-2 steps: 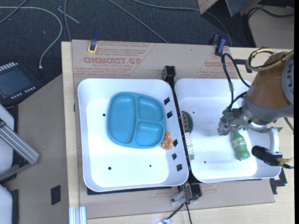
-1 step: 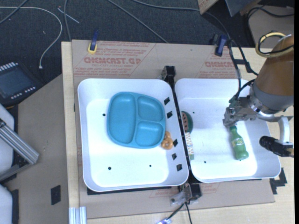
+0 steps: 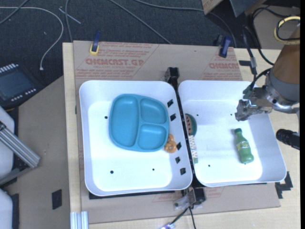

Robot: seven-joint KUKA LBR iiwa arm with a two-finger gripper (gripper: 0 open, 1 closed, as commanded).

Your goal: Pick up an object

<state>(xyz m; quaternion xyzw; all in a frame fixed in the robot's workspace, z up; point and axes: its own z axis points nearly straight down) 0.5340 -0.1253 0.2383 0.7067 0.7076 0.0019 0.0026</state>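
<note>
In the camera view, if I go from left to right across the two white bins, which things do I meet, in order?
Blue divided plate → small orange-brown object at the plate's right edge → round greenish object against the right bin's left wall → green bottle → gripper.

Two shallow white plastic bins (image 3: pixel 95 142), each marked with a few small black dots, on a tan cardboard sheet (image 3: pixel 143 56) printed with red lettering. Left bin: sky-blue three-compartment plastic plate (image 3: pixel 139 122); small orange-brown lumpy object (image 3: pixel 170 144) at its near right edge. Right bin: green plastic bottle (image 3: pixel 243 146) with a paler green label band; round dark green and brown-striped object (image 3: pixel 190 124) at the left wall. Grey metal gripper (image 3: pixel 246 108) below an orange arm band (image 3: pixel 288 66). Blue clamps (image 3: pixel 96 43) at the far edge.
</note>
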